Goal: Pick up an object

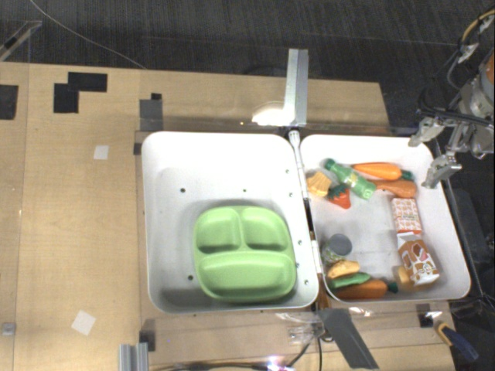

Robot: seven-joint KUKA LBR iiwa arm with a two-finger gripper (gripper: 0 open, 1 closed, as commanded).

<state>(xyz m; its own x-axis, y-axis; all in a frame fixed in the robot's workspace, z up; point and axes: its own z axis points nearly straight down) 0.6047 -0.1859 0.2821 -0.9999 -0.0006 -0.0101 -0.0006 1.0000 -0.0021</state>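
Note:
The right bin (456, 242) holds several toy foods. A green bottle (349, 178) lies beside two orange carrots (377, 171) (396, 188), a yellow piece (319, 182) and a small red piece (341, 199). A white-and-red packet (405, 215) and a brown box (418, 262) lie along the right wall. A grey disc (336, 246), a yellow piece (343, 269) and an orange carrot (362, 288) sit near the front. My gripper (428, 154) hangs over the bin's far right corner, open, with nothing between its fingers, right of the carrots.
The left bin (166, 172) holds a green divided plate (244, 252). A metal post (296, 87) stands behind the seam between the bins. Wooden bench surface (69, 230) spreads to the left.

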